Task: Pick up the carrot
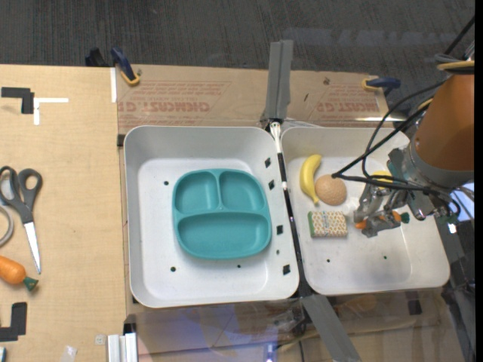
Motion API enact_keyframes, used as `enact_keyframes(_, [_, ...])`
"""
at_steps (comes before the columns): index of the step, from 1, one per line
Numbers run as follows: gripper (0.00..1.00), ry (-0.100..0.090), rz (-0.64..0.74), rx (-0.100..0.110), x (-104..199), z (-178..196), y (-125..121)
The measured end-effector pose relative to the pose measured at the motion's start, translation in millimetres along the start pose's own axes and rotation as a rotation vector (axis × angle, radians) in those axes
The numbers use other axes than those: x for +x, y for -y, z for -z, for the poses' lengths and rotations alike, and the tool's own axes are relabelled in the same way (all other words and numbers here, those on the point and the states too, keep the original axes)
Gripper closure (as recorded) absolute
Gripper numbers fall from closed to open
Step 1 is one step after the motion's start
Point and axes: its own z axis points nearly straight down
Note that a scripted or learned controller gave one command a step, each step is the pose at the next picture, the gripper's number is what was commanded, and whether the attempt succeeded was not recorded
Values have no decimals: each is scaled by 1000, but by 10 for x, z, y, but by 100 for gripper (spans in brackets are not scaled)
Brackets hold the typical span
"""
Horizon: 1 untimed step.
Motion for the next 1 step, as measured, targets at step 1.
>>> enact_keyframes(1, [100,0,200,-1,-144,-177,-415])
